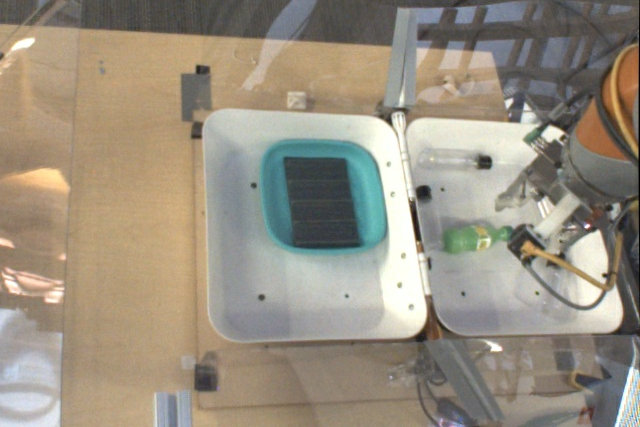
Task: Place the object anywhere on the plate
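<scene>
From my station, the claw (520,193) sits over the right half of the right bin (600,315), at the end of the grey arm with its orange band (610,120) coming in from the right edge. At this slant I cannot tell whether the claw is spread or pressed together.

Just below and to the left of the claw in the picture, a green bottle (470,238) lies on its side on the bin floor, its length running left to right. Farther up the same bin, a clear tube with a black cap (455,158) also lies on its side, well apart from the bottle. A small black piece (422,192) sits near the bin's left wall, between the tube and the bottle.

Across the divide, the left bin (240,295) holds a teal plate (273,205) in its upper middle. A dark ridged slab (322,201) lies flat on the plate, covering most of its centre.

Both bins rest side by side on the wooden desk (120,215). A small pale cube (296,100) stands on the desk just above the left bin's top edge.
</scene>
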